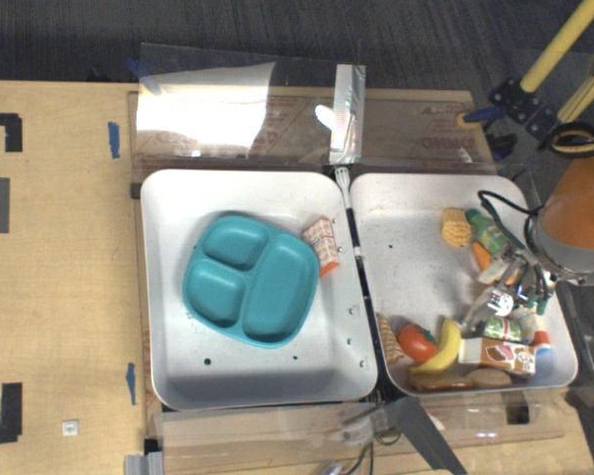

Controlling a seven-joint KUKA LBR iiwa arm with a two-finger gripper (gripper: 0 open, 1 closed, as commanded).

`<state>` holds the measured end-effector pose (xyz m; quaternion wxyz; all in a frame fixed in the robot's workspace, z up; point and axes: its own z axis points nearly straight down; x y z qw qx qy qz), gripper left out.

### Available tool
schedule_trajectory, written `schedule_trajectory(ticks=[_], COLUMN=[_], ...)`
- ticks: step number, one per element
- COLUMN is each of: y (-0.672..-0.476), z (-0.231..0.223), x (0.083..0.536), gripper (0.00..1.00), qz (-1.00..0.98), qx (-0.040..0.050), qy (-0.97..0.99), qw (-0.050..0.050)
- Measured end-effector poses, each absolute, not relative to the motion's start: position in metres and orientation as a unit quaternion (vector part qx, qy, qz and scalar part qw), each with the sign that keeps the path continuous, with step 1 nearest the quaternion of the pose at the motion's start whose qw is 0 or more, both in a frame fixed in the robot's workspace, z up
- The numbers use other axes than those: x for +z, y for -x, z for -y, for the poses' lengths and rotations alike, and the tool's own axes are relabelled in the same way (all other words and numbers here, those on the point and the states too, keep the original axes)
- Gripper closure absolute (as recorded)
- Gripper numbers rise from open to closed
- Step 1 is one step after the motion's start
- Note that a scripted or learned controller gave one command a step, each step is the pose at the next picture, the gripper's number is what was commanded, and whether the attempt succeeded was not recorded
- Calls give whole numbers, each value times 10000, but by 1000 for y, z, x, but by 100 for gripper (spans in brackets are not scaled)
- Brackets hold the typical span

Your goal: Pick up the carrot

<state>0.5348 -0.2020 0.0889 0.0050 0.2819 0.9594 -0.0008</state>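
Gripper (500, 295) sits low at the frame's right, over the right bin (406, 236); whether it is open I cannot tell. Just above it the carrot (482, 256) lies beside a green bottle (485, 231).

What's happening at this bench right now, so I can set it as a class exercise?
A grey arm with an orange band reaches in from the right over the right bin, its gripper low among a heap of toy food. The carrot lies just beside the gripper; nothing is visibly held. A banana, tomato and corn cob lie nearby. The left bin holds a teal divided plate and a small packet.
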Motion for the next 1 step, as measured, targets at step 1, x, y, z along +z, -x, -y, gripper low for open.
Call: schedule_trajectory(ticks=[1], y=[-525], z=[154], x=[89], gripper=[0], qz=[-9404], qx=[6], qy=[-3400], qw=[56])
